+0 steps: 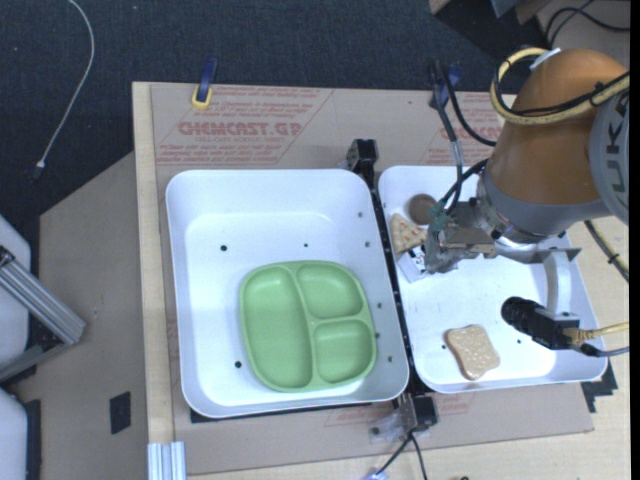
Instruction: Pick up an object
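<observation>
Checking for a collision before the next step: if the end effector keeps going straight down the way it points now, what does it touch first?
Probably the small white item by the right bin's left wall, just below the end effector; the tan piece lies close beside it. Depth is unclear.

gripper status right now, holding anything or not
gripper: low in the right bin near its left wall, among small items; open or closed cannot be told, no object seen held.

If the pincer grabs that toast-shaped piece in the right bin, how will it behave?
The toast slice lies flat on the right bin floor, so it probably won't roll. It looks thin, so gripping its edges may be awkward. Its look suggests a light toy; a push would likely slide it.
</observation>
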Controlling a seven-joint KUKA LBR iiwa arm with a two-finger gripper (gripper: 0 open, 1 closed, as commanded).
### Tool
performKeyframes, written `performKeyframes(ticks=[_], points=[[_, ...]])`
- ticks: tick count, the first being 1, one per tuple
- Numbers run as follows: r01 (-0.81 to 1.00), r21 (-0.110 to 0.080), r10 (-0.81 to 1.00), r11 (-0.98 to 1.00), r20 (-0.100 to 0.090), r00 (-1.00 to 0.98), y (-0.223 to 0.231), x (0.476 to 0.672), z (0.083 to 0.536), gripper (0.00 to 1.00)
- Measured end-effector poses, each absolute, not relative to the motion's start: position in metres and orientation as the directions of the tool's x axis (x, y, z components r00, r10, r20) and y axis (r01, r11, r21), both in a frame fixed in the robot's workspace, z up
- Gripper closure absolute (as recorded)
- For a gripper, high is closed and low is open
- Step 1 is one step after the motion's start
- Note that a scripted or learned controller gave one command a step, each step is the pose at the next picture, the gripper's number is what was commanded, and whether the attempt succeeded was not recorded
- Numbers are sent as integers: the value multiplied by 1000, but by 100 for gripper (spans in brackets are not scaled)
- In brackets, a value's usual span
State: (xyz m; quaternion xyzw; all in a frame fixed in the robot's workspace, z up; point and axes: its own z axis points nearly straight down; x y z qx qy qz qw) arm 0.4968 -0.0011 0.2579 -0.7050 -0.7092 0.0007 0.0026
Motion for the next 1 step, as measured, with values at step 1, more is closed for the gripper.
performKeyframes(ticks=[1], points=[[1000,-4,1000,6,3,-6,53,491,255,100]])
